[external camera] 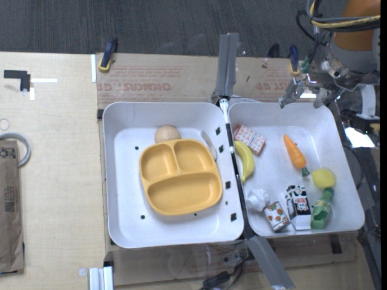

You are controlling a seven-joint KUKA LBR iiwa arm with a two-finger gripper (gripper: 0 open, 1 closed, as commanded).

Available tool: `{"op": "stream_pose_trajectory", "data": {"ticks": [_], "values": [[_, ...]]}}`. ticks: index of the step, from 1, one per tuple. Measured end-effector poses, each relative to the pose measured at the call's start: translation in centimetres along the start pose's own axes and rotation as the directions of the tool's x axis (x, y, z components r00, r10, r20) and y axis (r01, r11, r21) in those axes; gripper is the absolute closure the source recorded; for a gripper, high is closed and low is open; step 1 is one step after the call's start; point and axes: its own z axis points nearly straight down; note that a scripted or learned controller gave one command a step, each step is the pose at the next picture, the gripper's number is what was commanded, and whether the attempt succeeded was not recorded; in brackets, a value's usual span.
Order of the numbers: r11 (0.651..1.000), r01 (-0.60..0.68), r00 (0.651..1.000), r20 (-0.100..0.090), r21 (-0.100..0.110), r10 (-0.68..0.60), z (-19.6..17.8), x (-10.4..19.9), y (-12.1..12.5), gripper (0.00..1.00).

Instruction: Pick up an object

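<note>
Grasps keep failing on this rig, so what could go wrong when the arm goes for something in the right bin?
The small cartons, green bottle and lemon crowd the near corner, so the claw may nudge neighbours or close on two things. The banana lies against the dividing wall, leaving little room beside it. The carrot lies apart, but it tapers and might slip.

pale wooden bench (54,162) against dark grey carpet floor (151,11).

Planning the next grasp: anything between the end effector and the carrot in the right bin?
Nothing visible. The end effector sits above the right bin's far rim; the carrot lies alone on bare floor below it, apart from the lemon and banana.
</note>
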Motion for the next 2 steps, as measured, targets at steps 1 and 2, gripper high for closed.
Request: {"op": "stream_pose_trajectory", "data": {"ticks": [1, 2], "values": [[1.000, -0.021, 1.000, 0.000, -0.001, 0.021, 11.5, -2.1, -6.5, 0.00], [1.000, 0.004, 1.000, 0.000, -0.001, -0.004, 15.3, -2.6, -7.0, 0.00]]}}
